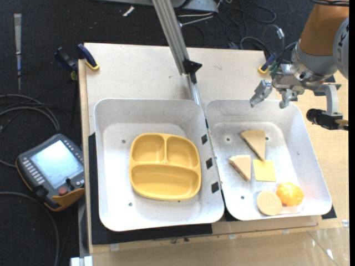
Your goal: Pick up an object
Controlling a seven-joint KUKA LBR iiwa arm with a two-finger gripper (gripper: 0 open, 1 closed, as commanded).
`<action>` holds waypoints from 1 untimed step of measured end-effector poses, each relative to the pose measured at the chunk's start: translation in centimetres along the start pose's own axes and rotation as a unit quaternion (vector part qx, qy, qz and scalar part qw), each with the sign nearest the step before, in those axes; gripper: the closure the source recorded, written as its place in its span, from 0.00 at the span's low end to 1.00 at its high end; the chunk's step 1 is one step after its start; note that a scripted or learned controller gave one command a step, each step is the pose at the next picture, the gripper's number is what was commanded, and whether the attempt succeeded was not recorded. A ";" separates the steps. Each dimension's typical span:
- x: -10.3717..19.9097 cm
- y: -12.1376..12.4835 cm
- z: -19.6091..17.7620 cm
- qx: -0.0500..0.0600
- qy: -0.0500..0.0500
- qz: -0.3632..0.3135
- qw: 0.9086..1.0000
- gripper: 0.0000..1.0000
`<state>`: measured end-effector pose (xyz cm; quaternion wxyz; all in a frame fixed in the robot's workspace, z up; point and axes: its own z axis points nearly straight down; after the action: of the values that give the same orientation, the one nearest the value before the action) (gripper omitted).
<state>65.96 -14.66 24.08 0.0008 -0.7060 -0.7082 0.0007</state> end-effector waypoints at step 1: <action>0.0 0.0 0.0 0.000 0.000 0.000 1.000 0.00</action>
<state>65.96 -14.66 24.07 0.0006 -0.7059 -0.7083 0.0009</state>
